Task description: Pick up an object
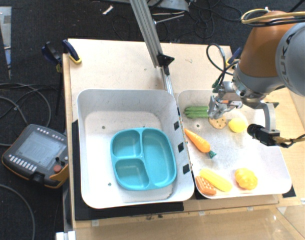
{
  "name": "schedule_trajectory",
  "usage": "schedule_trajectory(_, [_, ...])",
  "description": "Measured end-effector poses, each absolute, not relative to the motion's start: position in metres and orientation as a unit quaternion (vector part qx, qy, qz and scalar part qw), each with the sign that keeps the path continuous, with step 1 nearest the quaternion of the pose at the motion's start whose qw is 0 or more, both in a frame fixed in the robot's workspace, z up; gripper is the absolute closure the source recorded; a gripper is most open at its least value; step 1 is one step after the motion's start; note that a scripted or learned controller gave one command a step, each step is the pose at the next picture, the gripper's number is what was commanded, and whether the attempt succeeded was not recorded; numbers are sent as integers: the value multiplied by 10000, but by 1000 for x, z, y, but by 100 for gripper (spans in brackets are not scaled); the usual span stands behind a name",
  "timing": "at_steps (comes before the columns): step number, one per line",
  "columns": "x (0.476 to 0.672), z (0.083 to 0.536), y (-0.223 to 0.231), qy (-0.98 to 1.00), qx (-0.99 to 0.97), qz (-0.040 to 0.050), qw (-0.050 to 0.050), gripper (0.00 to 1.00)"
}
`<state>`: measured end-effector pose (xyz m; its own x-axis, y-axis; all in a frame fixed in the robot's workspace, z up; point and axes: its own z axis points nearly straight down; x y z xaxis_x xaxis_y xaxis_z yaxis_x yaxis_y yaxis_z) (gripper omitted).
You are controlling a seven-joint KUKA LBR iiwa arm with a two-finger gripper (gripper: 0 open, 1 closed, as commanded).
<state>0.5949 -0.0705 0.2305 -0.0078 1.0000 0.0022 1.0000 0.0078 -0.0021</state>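
Arm enters from right, gripper [218, 109] low over far-left part of right bin [272, 184]. Fingers point down at cookie [218, 122]; whether parted, closed or gripping cannot be told. Cookie lies on bin floor directly under fingertips, green beans [196, 112] just beside it on left, lemon [237, 125] near on right. Carrot [198, 141] lies nearer bin's middle left. Banana [216, 180], waffle [206, 186] and orange fruit [246, 178] sit along near edge. Left bin [92, 134] holds blue divided plate [142, 158].
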Motion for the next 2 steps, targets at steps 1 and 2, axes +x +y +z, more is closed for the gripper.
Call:
schedule_trajectory(1, [594,221,-13,-7101,-7041,-2,15,100])
schedule_trajectory(2, [587,232,45,-7104,-7038,-15,5,100])
